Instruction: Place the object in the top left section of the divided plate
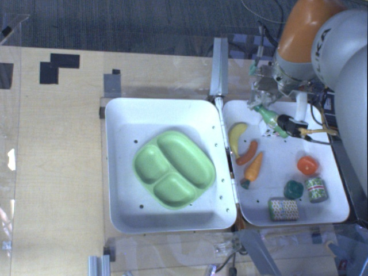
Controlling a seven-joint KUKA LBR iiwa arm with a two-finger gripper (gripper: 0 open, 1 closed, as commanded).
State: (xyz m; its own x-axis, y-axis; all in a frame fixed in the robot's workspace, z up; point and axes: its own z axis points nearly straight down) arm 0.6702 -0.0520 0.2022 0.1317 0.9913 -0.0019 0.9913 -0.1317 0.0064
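We see the green divided plate (174, 168) lying in the left bin (121, 211). In the right bin (336, 211) lie a banana (237, 135), a sausage (248, 152), a carrot (253, 167), an orange ball (307, 165) and two patterned cans (283, 209). The gripper (265, 111) hangs over that bin's upper part, and a green object (270, 119) seems pinched at its fingers, though we cannot tell for sure.
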